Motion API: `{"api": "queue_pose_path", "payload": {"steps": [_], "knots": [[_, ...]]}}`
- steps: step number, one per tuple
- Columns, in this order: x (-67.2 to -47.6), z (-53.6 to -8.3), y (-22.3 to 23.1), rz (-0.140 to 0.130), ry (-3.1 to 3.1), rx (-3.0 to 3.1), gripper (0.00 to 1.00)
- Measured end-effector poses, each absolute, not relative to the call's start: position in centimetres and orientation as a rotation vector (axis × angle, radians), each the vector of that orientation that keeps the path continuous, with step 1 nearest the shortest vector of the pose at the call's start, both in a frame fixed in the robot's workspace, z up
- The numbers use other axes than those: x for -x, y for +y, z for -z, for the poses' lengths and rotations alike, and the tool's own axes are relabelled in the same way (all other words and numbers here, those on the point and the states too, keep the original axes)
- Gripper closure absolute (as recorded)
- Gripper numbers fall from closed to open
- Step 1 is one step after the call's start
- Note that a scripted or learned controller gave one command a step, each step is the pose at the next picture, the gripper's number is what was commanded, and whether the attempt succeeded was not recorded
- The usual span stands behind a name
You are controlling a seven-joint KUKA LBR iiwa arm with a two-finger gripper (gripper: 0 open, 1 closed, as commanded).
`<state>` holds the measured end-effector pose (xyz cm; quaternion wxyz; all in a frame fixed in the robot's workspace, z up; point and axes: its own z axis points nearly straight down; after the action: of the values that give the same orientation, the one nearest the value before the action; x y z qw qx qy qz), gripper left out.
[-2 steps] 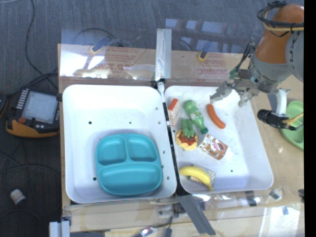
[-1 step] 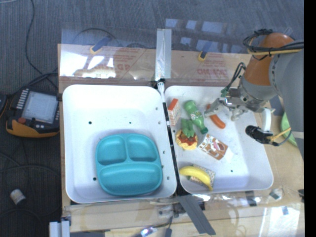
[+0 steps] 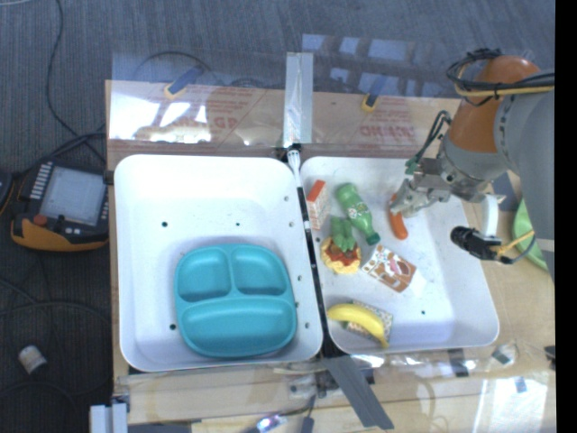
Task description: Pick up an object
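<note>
My gripper [image 3: 407, 202] hangs over the upper middle of the right bin [image 3: 451, 318]. A small orange carrot-like piece [image 3: 398, 225] lies just below its tip, close to it or touching it. To the left lie a green bottle [image 3: 357, 211], a small orange and white carton [image 3: 315, 204] against the bin's left wall, and a green, red and yellow toy [image 3: 342, 245]. A red and white snack packet [image 3: 390, 270] sits mid-bin. A banana [image 3: 359, 321] rests near the front wall.
The left bin [image 3: 144, 206] holds a teal divided tray [image 3: 235, 298] in its front half. The grey arm with its orange band [image 3: 487, 106] comes in from the upper right. A handheld console [image 3: 59, 207] lies on the floor at the left.
</note>
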<state>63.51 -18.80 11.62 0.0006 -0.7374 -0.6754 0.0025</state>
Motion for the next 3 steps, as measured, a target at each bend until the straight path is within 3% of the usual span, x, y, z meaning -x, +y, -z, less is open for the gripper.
{"api": "queue_pose_path", "payload": {"steps": [1,2,3], "knots": [[-65.1,-20.6,-16.9,-0.004,-2.024,2.403,1.0],[-65.1,-20.5,-16.9,-0.005,-2.023,2.403,0.0],[-62.9,-9.5,-20.1,0.006,-1.876,2.517,0.0]]}}
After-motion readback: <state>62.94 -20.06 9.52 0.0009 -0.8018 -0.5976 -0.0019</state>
